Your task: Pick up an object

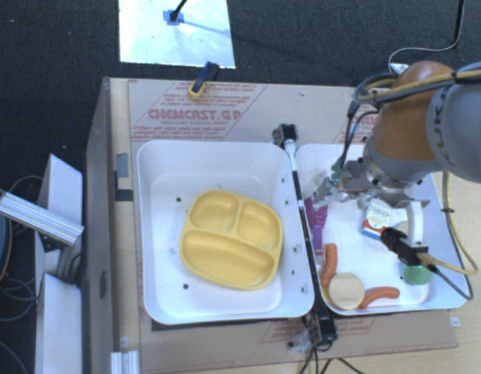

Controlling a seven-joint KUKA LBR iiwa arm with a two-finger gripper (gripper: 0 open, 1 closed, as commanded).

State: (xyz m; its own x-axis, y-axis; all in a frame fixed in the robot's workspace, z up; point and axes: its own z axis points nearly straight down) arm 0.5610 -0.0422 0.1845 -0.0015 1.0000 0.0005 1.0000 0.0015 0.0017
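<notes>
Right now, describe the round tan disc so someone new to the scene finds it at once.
Take the right bin of the two and go to its lower-left corner in the camera view, by the divider. The tan disc sits there, an orange sausage above it and a second sausage to its right; it alone is round and pale.

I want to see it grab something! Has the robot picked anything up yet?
Not yet. Done: the claw is over the right bin, beside the purple thing. In hand: nothing I can see lifted. Left: gripping and lifting something, maybe that purple thing or an orange sausage.
</notes>
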